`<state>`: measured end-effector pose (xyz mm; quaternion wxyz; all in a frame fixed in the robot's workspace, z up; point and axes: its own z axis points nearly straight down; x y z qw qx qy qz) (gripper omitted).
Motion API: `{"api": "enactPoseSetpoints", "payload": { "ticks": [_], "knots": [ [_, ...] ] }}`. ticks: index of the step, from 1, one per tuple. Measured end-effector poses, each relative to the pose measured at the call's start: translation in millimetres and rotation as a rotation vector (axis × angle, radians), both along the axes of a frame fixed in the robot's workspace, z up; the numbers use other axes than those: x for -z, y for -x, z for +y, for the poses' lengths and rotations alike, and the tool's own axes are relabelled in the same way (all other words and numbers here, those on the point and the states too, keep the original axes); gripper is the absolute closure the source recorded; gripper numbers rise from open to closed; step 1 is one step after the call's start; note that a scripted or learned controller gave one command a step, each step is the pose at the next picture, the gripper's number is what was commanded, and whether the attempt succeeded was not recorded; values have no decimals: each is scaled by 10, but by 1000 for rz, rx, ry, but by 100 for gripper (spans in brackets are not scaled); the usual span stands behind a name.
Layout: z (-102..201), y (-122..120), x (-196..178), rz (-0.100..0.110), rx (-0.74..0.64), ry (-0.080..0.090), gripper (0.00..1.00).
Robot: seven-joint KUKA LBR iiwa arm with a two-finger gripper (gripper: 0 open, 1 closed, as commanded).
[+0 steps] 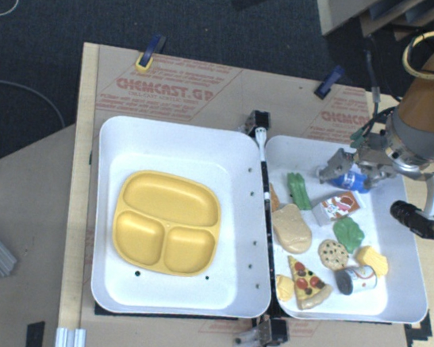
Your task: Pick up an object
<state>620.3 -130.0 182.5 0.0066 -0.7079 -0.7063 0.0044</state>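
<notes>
My gripper [351, 171] hangs over the far part of the right bin [408, 236], with the arm reaching in from the upper right. A small blue and white object [354, 182] lies directly under its tip, touching or nearly touching it; whether it sits between the fingers is hidden. Toy food lies nearby: a green pickle [298, 190], a red and white packet [339, 205], a tan bread piece [292, 229], a green leaf [348, 231], a cookie [333, 254], a yellow cheese wedge [373, 260] and a pizza slice [307, 282].
The left bin [126, 136] holds a yellow divided plate [167, 222]. A black divider strip [264, 207] runs between the bins. Blue clamps [148, 51] [328, 82] grip the board's far edge. A small dark item [343, 283] lies by the pizza.
</notes>
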Motion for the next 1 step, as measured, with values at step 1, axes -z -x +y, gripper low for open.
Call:
{"api": "enactPoseSetpoints", "payload": {
  "ticks": [1],
  "knots": [
    [0, -33, -78, -14, -2, 2, 0]
  ]
}}
